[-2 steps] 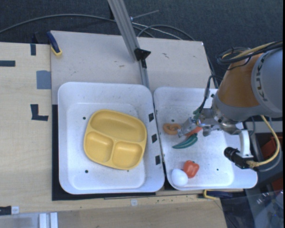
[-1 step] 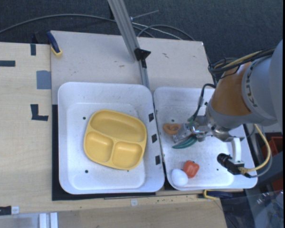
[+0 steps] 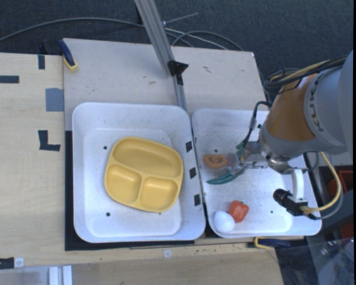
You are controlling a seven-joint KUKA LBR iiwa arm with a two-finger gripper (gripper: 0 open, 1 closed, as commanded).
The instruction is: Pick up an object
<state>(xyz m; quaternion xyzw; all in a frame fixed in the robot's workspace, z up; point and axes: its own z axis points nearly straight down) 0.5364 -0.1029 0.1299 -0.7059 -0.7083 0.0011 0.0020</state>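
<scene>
In the right bin (image 3: 225, 123) lie a small brown ring-shaped piece (image 3: 215, 160), a thin green curved item (image 3: 224, 177), a red pepper-like toy (image 3: 239, 210) and a white egg (image 3: 224, 221). My gripper (image 3: 244, 161) hangs low over the middle of that bin, just right of the brown ring and right at the upper end of the green item. Whether it touches the green item is unclear. The grey and orange wrist (image 3: 291, 123) covers the bin's right part.
The left bin (image 3: 89, 159) holds a yellow divided plate (image 3: 144, 173). A metal pole (image 3: 160, 34) slants over the bench at the back. Cables (image 3: 320, 183) loop at the right bin's right edge, with a black fitting (image 3: 285, 199) inside it.
</scene>
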